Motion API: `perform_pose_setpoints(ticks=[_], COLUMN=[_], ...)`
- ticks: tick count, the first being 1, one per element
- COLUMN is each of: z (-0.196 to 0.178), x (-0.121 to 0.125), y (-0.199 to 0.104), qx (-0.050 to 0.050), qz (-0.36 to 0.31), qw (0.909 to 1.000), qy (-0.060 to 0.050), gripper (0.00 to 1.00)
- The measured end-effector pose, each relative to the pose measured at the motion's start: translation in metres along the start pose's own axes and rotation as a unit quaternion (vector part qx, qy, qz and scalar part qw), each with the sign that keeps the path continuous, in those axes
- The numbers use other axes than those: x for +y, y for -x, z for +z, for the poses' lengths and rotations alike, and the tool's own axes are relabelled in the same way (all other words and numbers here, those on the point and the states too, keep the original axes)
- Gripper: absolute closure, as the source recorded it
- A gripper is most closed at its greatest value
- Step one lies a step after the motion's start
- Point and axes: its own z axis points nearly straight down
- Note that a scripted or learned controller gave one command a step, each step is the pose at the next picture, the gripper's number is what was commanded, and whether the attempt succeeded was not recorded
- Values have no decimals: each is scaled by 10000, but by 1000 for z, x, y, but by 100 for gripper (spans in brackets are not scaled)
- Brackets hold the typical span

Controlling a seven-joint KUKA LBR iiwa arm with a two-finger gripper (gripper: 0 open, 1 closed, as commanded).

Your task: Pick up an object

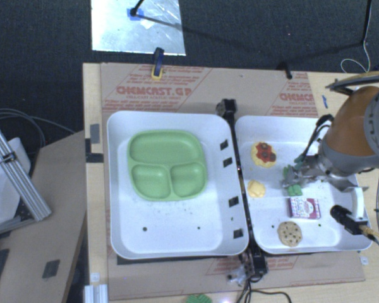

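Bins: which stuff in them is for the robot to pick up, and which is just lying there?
For the job: gripper, green toy, pizza toy, yellow lump, pink box, cookie, right bin.

Just lying about: green plate, left bin, yellow clip, foil sheet.

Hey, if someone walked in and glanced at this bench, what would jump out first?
Probably the green divided plate lying alone in the left bin. Next, the arm's claw low over a green item in the right bin, with a pizza-like piece, a cookie and a small purple box around it.
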Motion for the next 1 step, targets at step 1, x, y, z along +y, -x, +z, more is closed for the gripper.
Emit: perform_pose_setpoints(ticks=[1], z=[-95], x=[7], y=[-81], qx=[10], qz=[-52], qw=[10000], qy=[34], gripper=[100])
